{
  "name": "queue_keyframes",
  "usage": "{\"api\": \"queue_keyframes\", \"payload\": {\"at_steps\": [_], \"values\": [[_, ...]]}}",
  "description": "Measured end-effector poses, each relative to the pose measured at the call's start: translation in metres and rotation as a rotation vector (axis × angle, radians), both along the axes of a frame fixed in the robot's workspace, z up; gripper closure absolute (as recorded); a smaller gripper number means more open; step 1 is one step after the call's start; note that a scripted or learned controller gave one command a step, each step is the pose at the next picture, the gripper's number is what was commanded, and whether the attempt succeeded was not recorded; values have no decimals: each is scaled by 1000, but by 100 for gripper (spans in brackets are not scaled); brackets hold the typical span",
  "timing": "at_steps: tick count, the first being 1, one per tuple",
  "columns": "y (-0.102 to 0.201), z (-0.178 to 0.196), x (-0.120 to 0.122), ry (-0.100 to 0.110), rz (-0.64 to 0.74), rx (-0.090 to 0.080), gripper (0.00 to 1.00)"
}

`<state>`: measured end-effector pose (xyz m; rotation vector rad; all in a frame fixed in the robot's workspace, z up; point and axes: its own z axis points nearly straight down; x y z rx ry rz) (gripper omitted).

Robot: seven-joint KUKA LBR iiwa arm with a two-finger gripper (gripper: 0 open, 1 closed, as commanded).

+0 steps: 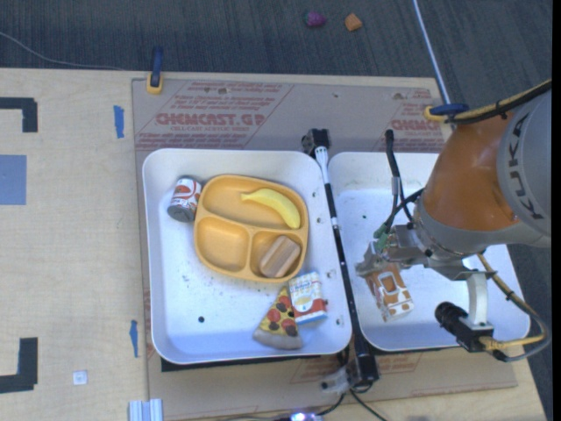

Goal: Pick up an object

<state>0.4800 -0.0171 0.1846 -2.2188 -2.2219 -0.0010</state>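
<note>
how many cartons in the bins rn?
2: small carton in the left bin, beside the pizza slice; orange-and-white carton in the right bin, under the gripper. The arm may hide more.

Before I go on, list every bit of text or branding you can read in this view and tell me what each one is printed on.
"CHEMCAST GP": red print, repeated, on the brown board under the bins.
"KUKA": partly visible lettering on the grey arm at the right.
Small carton in the left bin: printed, too small to read.
Can beside the yellow tray: label unreadable.
Orange-and-white carton in the right bin: print unreadable.
</note>
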Motion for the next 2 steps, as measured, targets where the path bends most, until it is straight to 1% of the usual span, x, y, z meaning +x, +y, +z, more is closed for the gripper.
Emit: {"api": "queue_keyframes", "payload": {"at_steps": [1, 2], "values": [[-52, 13, 0, -3, -2, -3, 100], [-2, 5, 0, -1, 0, 0, 100]]}}
